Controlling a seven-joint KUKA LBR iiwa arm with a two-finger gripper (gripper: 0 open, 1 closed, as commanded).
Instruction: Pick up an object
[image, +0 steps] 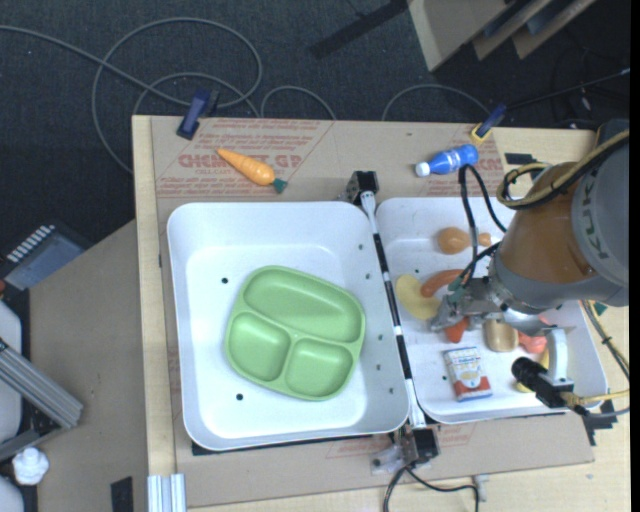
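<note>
Grey and orange, the arm (560, 240) reached in from the right of the frame and hung low over the right bin (420, 215). Its gripper (458, 310) sat among the small objects near that bin's middle, just above an orange-red piece (455, 330), but whether its jaws stood apart or together could not be told. A pale yellow object (412, 295) lay just left of it, an orange egg-shaped one (452, 239) higher up, and a small printed packet (467, 373) lower down. A green divided plate (294, 332) lay in the left bin (200, 240), well apart from the gripper. On the bench at upper centre lay a toy carrot (250, 167), and at upper right a blue and white bottle (446, 161).
</note>
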